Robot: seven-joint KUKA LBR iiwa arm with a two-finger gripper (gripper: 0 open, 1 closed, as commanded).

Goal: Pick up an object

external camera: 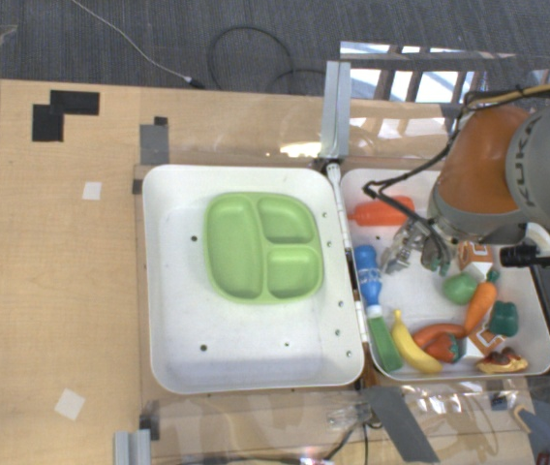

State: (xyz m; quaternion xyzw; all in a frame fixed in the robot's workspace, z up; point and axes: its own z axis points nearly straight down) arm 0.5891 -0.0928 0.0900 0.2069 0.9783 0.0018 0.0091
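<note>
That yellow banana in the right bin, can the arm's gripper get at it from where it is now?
Probably yes. The banana lies uncovered near the bin's front, and the gripper hovers just behind it, though a green bottle and red toy crowd its sides.

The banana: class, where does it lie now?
The banana lies near the right bin's front edge, between a green bottle and a red pepper.

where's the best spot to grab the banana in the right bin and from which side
Probably the banana's middle, coming straight down from above. It lies flat, curving from near the blue bottle toward the bin's front, with a green item tight on its left and a red one on its right, so the fingers should close across its narrow width where gaps allow.
</note>
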